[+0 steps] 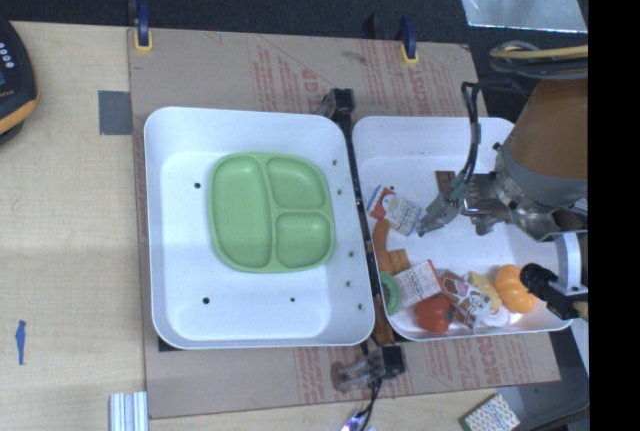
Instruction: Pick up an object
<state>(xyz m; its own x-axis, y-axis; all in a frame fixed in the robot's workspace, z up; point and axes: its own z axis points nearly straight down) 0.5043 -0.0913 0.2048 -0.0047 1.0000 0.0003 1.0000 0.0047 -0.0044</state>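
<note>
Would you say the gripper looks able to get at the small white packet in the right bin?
Probably yes: the gripper hangs just right of the white packet, which lies on top with nothing covering it.

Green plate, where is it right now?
The green plate lies flat in the middle of the left bin, across the divider from the gripper.

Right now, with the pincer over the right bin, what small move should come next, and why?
Probably lower the pincer slightly left, toward the packet. It sits above the right bin floor with nothing between its tips, and the packet lies just beside them.
</note>
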